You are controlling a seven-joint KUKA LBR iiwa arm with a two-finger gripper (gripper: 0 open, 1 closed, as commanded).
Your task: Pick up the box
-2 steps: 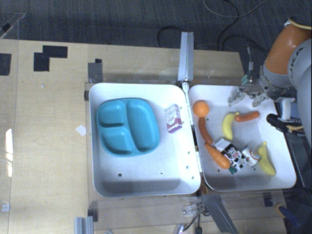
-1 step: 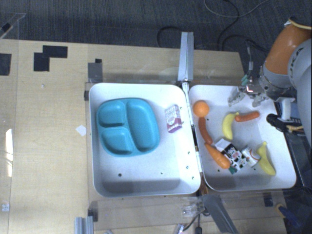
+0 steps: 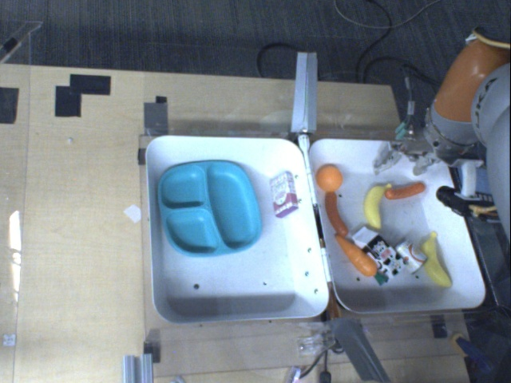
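Two shallow white bins sit side by side on a wooden bench, seen from above at a slant. The grey arm (image 3: pixel 487 94) with its orange band reaches in from the right, and its gripper (image 3: pixel 407 156) hangs over the far edge of the right bin (image 3: pixel 471 294). Its two fingers are spread apart, with nothing between them.

The box (image 3: pixel 283 194), small with white and purple-red print, lies in the left bin (image 3: pixel 239 306), well to the left of the jaws and across the divider between the bins. Further left of the box rests a blue compartment plate (image 3: pixel 209 206).

Just below the jaws lies a red sausage (image 3: pixel 406 190), with a yellow banana (image 3: pixel 374 206) beside it. An orange (image 3: pixel 329 178) sits to the left of the jaws. Nearer the camera lie a longer sausage (image 3: pixel 335 214), a carrot (image 3: pixel 355 255), a small printed carton (image 3: pixel 382 254) and a second banana (image 3: pixel 435 262).
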